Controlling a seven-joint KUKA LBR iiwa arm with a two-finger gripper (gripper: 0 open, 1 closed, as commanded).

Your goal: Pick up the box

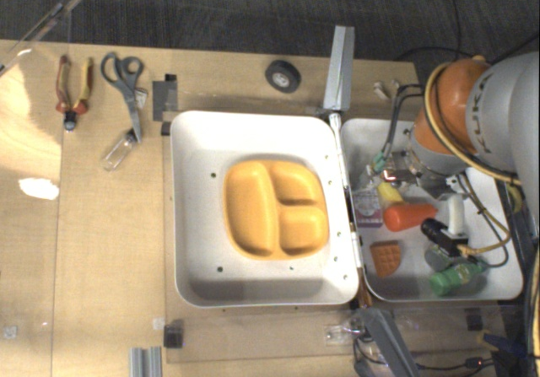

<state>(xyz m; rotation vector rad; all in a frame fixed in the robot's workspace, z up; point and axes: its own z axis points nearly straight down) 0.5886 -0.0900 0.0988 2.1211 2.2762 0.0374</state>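
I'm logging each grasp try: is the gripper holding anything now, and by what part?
Cannot be told. The grey arm with the orange band hangs over the right white bin, hiding whatever is under its wrist.

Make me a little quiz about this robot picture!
1. True or false: the yellow tray sits in the left bin.
2. Which lies closest to the orange carrot: A) scissors B) pliers C) waffle?
3. Fill in: the roll of tape lies on the bench beyond the ____ bin.

Key: 1 true; 2 C; 3 left.
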